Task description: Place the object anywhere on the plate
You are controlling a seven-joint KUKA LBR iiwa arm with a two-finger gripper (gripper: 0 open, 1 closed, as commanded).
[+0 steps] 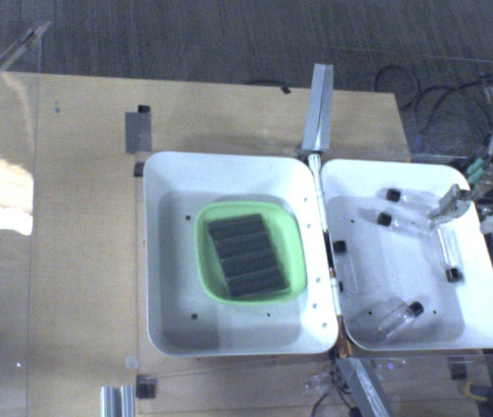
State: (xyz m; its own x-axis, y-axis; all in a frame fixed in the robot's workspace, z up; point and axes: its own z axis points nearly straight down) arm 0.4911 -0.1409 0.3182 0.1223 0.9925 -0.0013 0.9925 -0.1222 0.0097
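Observation:
A green square plate [291,238] sits in the middle of the left bin [168,259]. A dark grey ridged block [246,255] lies flat on it, slightly turned, well inside the rim. My gripper [450,203] hangs at the right edge of the view, over the far right corner of the right bin [481,320]. It is far from the plate and the block. Its tip is close to a clear tube [448,248] in that bin, and I see nothing held in it.
Several clear tubes with black caps lie scattered in the right bin, such as one near the front [399,316] and one at the back [398,198]. A grey metal post [319,107] stands behind the seam between the bins. Cables trail at the far right.

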